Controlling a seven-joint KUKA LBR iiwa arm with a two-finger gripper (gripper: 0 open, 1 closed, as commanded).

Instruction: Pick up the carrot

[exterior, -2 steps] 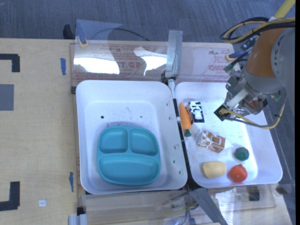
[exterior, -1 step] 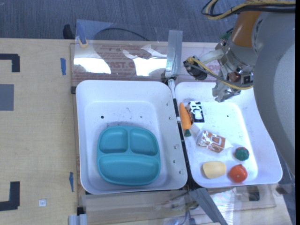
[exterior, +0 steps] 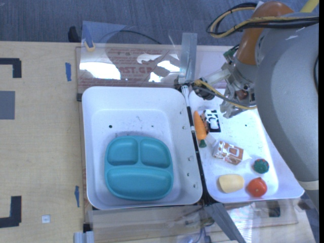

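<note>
Jaws (exterior: pixel 229 105) above carrot (exterior: pixel 200 126) — wrapper (exterior: pixel 228 152), lemon (exterior: pixel 231 183) nearby

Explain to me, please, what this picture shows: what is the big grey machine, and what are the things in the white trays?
The single camera looks down at a slant on a bench. The big grey machine with an orange band is a robot arm, reaching in from the right. Its gripper hangs above the right shallow white bin. That bin contains a small orange carrot by its left wall, a red-and-white wrapped packet, a pale yellow lump, a red tomato-like ball and a dark green ball. The left white bin holds a teal divided plate. Nothing appears held.
</note>
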